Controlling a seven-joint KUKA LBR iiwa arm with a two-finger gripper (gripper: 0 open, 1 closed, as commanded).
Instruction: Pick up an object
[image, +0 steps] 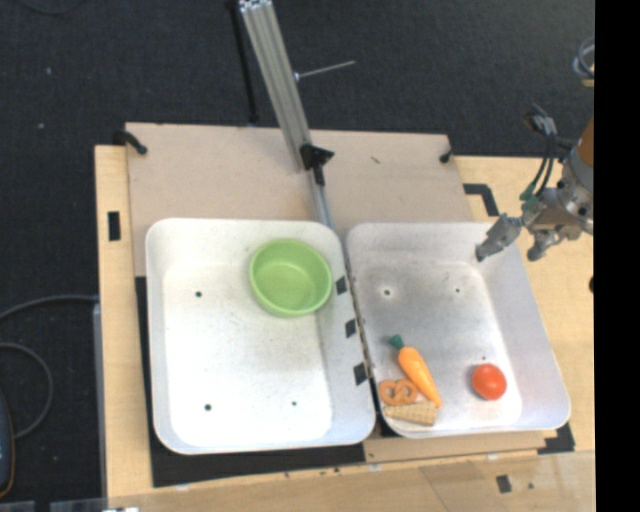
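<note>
First, with gripper (519, 238) spread open and holding nothing, centre above tomato (488, 381) in right bin (520, 300), descend vertically, then close.

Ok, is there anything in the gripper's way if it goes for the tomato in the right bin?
Nothing visible blocks it. The gripper hangs at the right bin's far right rim, and bare bin floor lies between it and the tomato. The carrot and pretzel lie to the tomato's left, apart from it.
</note>
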